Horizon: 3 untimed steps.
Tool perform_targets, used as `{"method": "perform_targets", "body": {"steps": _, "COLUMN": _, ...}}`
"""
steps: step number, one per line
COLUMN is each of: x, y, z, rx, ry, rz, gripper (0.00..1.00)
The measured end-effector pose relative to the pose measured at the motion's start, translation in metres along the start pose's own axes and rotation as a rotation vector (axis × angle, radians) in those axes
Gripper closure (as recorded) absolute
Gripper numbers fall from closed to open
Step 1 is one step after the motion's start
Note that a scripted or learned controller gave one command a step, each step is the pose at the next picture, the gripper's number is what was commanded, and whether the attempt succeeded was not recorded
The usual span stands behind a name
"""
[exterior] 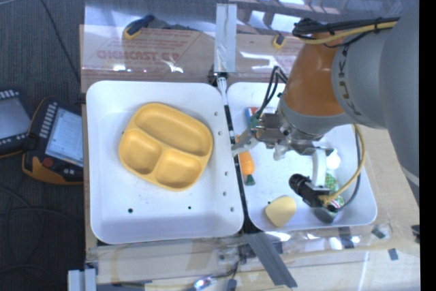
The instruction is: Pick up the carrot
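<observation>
The carrot (246, 165) lies in the right bin (360, 206), close against that bin's left wall, the one it shares a side with the left bin (109, 201). Its long axis runs roughly along that wall, with the orange root toward the far side and the green top toward the near edge. The hand (267, 138) hangs over the same bin, just beside the carrot and a little farther back and to the right of it, so the coming move looks like a short shift toward the wall and the near edge. The wrist hides the hand's underside, so whether it is open or closed cannot be told, and nothing is seen in its hold. A pale yellow lump (280, 210) lies nearer the front of the right bin. The left bin holds a yellow divided tray (165, 144) with nothing in its compartments.
</observation>
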<state>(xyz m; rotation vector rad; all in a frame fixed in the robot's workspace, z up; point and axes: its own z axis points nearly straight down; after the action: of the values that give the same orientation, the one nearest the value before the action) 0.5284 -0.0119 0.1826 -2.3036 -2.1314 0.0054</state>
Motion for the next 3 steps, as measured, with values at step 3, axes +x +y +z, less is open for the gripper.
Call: {"method": "perform_targets", "body": {"steps": 3, "x": 0.006, "y": -0.045, "z": -0.029, "rx": -0.004, "ry": -0.001, "rz": -0.583, "gripper": 0.00}}
